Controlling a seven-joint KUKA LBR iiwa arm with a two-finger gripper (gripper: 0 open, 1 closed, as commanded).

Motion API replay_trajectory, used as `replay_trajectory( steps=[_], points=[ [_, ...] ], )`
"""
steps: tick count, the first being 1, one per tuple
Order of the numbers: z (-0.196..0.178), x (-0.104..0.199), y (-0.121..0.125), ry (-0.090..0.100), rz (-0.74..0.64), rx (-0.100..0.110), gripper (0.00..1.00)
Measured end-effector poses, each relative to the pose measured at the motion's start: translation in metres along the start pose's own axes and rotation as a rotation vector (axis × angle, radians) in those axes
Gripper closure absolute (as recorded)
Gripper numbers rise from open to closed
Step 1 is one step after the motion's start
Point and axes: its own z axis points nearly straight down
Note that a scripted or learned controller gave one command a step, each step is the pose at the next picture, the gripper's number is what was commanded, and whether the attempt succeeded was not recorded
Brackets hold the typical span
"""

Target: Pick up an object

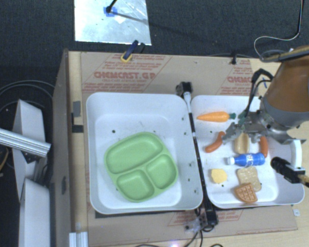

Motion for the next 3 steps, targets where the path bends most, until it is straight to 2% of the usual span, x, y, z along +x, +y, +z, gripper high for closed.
replay_trajectory(
  steps=[1, 2, 3],
  points=[
    [0.103, -0.008, 0.027, -0.001, 0.002, -0.007, 0.0],
    [0.051, -0.034, 0.079, -0.002, 0.0, -0.003, 0.0],
    [0.121, -0.001, 0.058, 0.0, -0.001, 0.001, 0.0]
  ],
)
